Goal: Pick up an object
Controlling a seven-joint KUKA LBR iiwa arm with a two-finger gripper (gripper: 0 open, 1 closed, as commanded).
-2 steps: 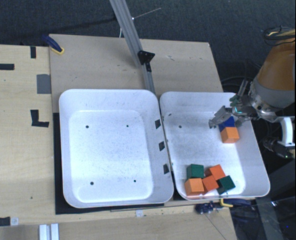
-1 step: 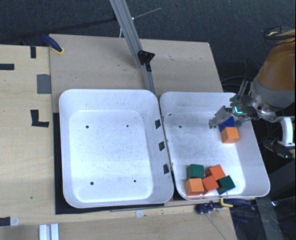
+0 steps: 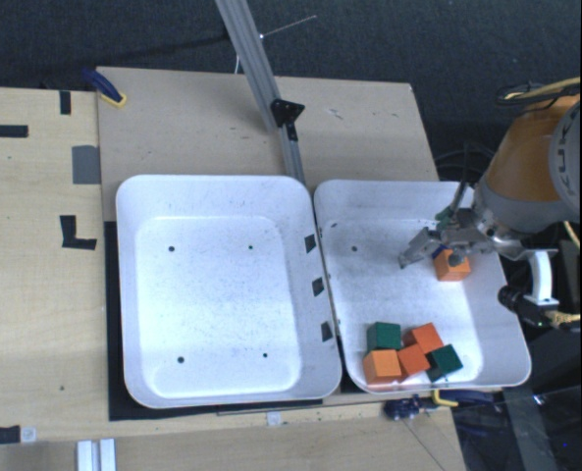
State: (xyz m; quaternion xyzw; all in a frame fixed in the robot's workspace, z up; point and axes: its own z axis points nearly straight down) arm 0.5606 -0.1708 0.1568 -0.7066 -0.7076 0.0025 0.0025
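Note:
My gripper point(image 3: 436, 251) hangs over the upper right part of the right bin point(image 3: 369, 214), at the end of the grey arm with its orange band point(image 3: 526, 165). A small orange block point(image 3: 453, 267) sits right under the gripper's right side, partly covered by it. I cannot make out whether the block is touched or held. In the bin's front corner is a cluster of blocks: a dark green one point(image 3: 384, 337), an orange one point(image 3: 426, 339), a second orange one point(image 3: 382, 365), a reddish-orange one point(image 3: 412, 361) and another dark green one point(image 3: 445, 361).
The left bin point(image 3: 133, 263) lies beside the right one, their rims meeting in the middle. A grey metal pole point(image 3: 256, 57) slants down from the top to the bins' back edge. The wooden bench point(image 3: 35, 214) extends to the left.

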